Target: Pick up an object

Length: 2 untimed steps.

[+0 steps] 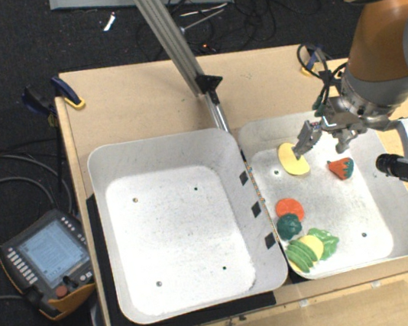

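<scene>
The right bin (401,230) holds several small toys. A pale yellow piece (292,160) lies near its far left. To its right sits a red toy with a green tip (340,168). Lower down lie an orange ball (289,207), a dark green lump (289,225) and a green and yellow bundle (312,246). My gripper (325,140) hangs over the far part of this bin, open, between the yellow piece and the red toy. One finger (305,139) reaches over the yellow piece's top edge. Nothing sits between the fingers.
The left bin (112,212) stands beside the right one, with black clips on the shared rim (258,207). A slanted metal pole (171,36) runs down to the bins' far edge. A grey pendant (49,258) lies left of the bench.
</scene>
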Tool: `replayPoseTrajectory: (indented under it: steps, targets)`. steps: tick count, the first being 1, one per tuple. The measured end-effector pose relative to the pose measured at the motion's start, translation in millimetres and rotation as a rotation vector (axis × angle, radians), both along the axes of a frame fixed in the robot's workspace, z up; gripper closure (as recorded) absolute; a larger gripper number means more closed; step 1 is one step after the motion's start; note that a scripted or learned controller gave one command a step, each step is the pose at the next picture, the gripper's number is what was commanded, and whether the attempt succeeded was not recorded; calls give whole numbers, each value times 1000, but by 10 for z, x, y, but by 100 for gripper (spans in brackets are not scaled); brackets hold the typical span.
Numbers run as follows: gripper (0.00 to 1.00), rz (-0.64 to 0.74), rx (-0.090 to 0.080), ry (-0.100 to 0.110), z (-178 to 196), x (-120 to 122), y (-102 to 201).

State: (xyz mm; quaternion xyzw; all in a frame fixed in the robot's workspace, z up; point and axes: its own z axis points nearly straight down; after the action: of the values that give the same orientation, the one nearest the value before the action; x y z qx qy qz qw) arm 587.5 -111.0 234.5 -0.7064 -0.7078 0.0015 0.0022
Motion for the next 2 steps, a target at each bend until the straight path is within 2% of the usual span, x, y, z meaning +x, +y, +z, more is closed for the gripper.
replayPoseTrajectory:
  steps: [1, 2]
  targets:
    - [0, -2, -1, -4, 24, 4, -3]
    - [0, -3, -1, 0, -497, -103, -10]
